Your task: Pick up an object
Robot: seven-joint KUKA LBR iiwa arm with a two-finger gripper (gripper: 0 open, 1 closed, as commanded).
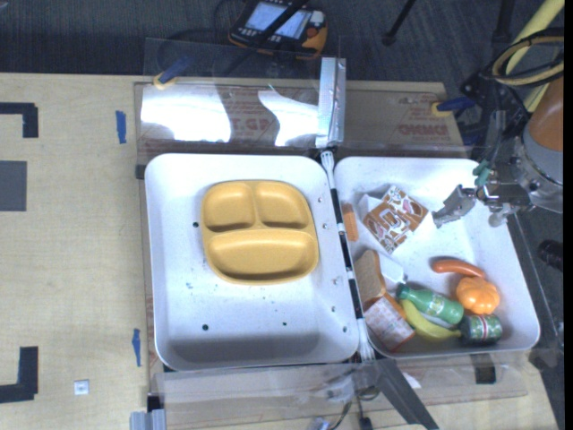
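Observation:
My gripper [473,213] hangs over the upper right part of the right bin [524,267], reaching in from the right edge. Its two fingers stand apart, open, with nothing between them. Just left of it lies a brown-and-white waffle packet [394,218]. Below it are a red sausage [457,266] and an orange [477,296]. A green bottle [431,303] lies across a yellow banana [428,324], with a green can [482,330] at the bin's front right. A slice of bread [371,276] and a small carton [387,320] rest against the bin's left wall.
The left bin [170,267] holds a yellow divided plate [260,231]. A clear panel [233,106] and a metal post [329,101] stand behind the bins. Cables and arm hardware [537,79] crowd the right side.

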